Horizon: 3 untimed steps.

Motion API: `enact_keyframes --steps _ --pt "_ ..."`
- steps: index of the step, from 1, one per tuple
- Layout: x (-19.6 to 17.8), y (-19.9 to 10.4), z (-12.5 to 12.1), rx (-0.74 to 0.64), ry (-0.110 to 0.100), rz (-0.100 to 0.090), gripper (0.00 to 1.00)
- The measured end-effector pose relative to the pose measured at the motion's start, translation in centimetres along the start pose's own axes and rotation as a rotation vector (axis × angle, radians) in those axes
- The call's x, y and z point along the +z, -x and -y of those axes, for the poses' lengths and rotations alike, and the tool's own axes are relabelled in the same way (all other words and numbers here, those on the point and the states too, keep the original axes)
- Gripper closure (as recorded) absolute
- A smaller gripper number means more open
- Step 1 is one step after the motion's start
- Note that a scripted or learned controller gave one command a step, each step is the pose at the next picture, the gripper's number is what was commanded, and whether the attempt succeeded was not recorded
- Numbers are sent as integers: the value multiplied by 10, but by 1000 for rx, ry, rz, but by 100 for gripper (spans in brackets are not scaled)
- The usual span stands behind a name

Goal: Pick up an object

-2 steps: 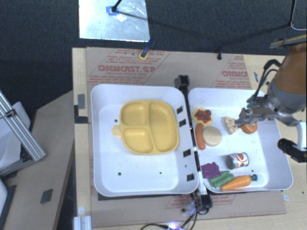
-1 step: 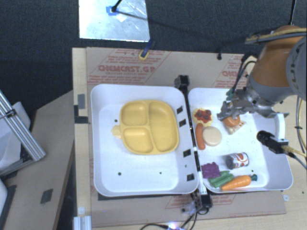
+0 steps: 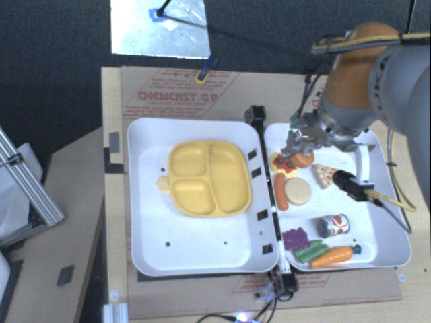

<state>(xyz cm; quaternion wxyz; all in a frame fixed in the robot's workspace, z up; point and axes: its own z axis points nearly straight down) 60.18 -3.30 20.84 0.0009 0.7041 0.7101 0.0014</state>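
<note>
Far to the left of the claw (image 3: 298, 148), in the left bin (image 3: 145, 200), a yellow divided plate (image 3: 205, 178) lies flat near the middle, well apart from the claw across the seam where the two bins meet. The claw hangs over the upper left part of the right bin (image 3: 387, 210), close to that seam, at the end of the grey arm (image 3: 411, 79) that reaches in from the right, with its orange band (image 3: 353, 79) above the wrist. Whether the claw is apart or together cannot be told from this slant. Just below and to the left of the claw lies a flat red and yellow piece (image 3: 281, 163), and below that a red sausage (image 3: 280, 192) runs along the bin's left wall. Right beneath the claw's tip sits a small orange toy (image 3: 304, 159), the nearest thing to it; whether the two touch cannot be made out. Farther below the claw a round beige bun (image 3: 297, 191) rests against the sausage. Well below it, at the bin's near edge, are purple grapes (image 3: 295, 237) and a green pod (image 3: 310, 252). Just to the lower right of the claw lies a pale wedge (image 3: 324, 174). Farther down on that side lie a small can (image 3: 335, 225) and an orange carrot (image 3: 335, 254), the carrot beside the green pod.
</note>
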Motion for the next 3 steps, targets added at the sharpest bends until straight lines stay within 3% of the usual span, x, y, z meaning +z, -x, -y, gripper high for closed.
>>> enact_keyframes --steps 2,3 --pt "-18 -89 -56 -2 3 -1 100" --pt "-17 -96 -59 3 0 1 100"
